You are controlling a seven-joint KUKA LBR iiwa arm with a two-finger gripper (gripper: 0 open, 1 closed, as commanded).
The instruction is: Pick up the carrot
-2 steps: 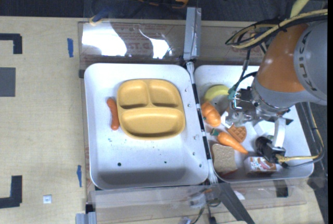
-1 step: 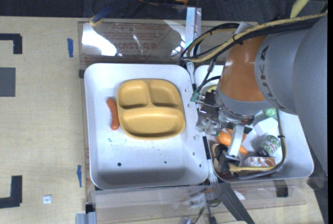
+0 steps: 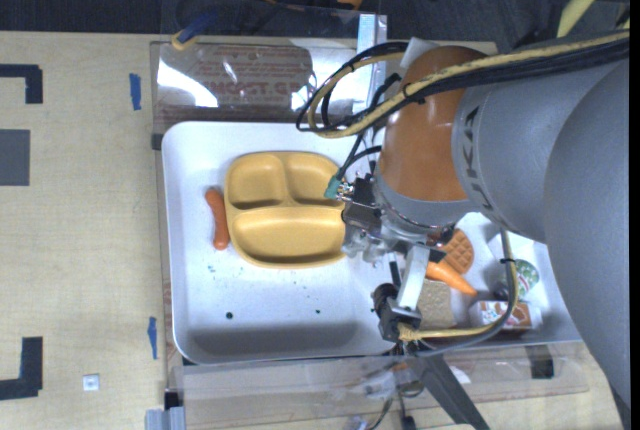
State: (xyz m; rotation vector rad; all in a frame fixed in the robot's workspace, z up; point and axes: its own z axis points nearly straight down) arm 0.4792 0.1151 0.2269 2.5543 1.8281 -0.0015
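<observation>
Just beside tool (image 3: pixel 398 253), carrot (image 3: pixel 452 276), on view's right side

A divided plate (image 3: pixel 285 208) is being carried in the bin (image 3: pixel 200 318), a sausage (image 3: pixel 218 218) being kept just beside its left edge. Further right, a carrot (image 3: pixel 452 276) is being flanked by a waffle (image 3: pixel 460 250) behind and a bread slice (image 3: pixel 436 302) in front.

The arm (image 3: pixel 540 138) hides part of the carrot (image 3: pixel 453 277).
</observation>
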